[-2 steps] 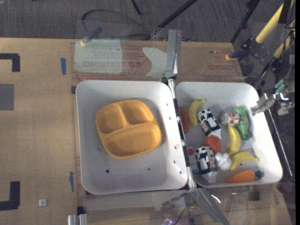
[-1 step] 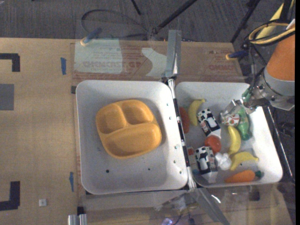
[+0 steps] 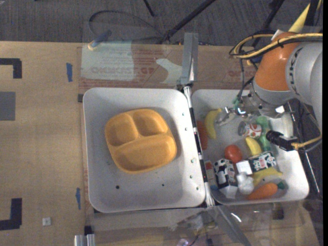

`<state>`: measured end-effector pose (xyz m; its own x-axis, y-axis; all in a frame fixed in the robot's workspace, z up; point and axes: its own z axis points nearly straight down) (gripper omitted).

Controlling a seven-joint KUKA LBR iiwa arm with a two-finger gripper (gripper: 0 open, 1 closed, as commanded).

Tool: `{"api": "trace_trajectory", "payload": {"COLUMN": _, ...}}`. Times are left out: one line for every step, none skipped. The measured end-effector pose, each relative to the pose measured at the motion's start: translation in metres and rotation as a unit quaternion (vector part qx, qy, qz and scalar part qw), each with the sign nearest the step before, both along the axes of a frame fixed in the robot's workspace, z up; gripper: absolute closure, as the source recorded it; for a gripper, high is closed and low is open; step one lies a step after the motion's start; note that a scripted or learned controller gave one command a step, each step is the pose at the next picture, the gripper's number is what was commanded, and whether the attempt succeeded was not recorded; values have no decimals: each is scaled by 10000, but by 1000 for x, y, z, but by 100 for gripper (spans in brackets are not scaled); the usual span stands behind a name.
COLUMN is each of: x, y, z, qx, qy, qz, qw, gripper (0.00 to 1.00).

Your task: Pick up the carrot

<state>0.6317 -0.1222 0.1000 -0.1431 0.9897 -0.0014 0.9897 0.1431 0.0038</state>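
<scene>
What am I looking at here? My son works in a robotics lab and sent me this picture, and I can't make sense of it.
This is one camera fixed above a workbench, looking down at a slant. The grey machine with the orange band at the right is a robot arm; its gripper, a two-finger claw, hangs over the right bin. Whether its fingers are open or shut is too small to tell, and nothing can be seen held between them.

Two shallow white bins sit side by side. The left bin holds a yellow divided plate. The right bin holds a jumble of toy food: a carrot near its front edge, a tomato, a banana and small cow-patterned milk cartons. The carrot, which the arm is meant to pick up, lies on the bin floor, apart from the gripper.
</scene>
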Motion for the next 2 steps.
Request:
{"api": "trace_trajectory", "payload": {"x": -29, "y": 16, "z": -14, "qx": 10, "qy": 11, "qz": -1540, "qw": 9881, "gripper": 0}}
{"api": "trace_trajectory", "payload": {"x": 19, "y": -23, "z": 55, "qx": 4, "qy": 4, "qz": -1689, "qw": 9856, "gripper": 0}}
